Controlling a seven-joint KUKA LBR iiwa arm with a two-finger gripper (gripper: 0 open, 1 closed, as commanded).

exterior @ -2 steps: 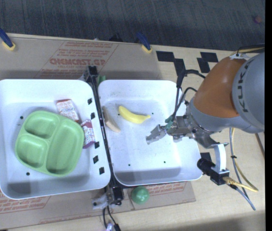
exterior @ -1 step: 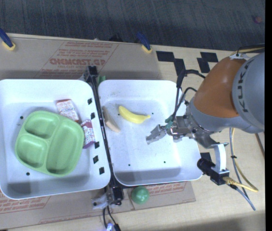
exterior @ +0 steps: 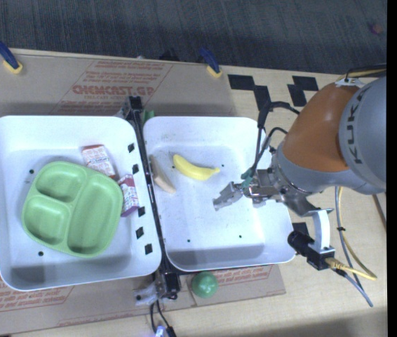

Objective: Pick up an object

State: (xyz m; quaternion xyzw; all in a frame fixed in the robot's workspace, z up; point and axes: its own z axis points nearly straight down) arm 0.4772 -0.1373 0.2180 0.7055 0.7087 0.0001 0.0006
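Observation:
A yellow banana (exterior: 196, 168) lies in the right bin (exterior: 212, 258), toward its back middle. A tan, elongated piece (exterior: 161, 177) rests beside the bin's left wall. My gripper (exterior: 228, 195) hovers low over the right bin's floor, just right of and a little nearer than the banana's tip, apart from it. I see nothing held in it. The grey and orange arm (exterior: 325, 142) reaches in from the right over the bin's right rim.
The left bin (exterior: 9, 258) holds a green divided plate (exterior: 72, 206) and two small packets (exterior: 97, 159) (exterior: 130, 192). A green ball (exterior: 203, 284) sits on the cardboard in front of the bins. Blue clamps (exterior: 8, 55) (exterior: 210, 61) pin the board's back edge.

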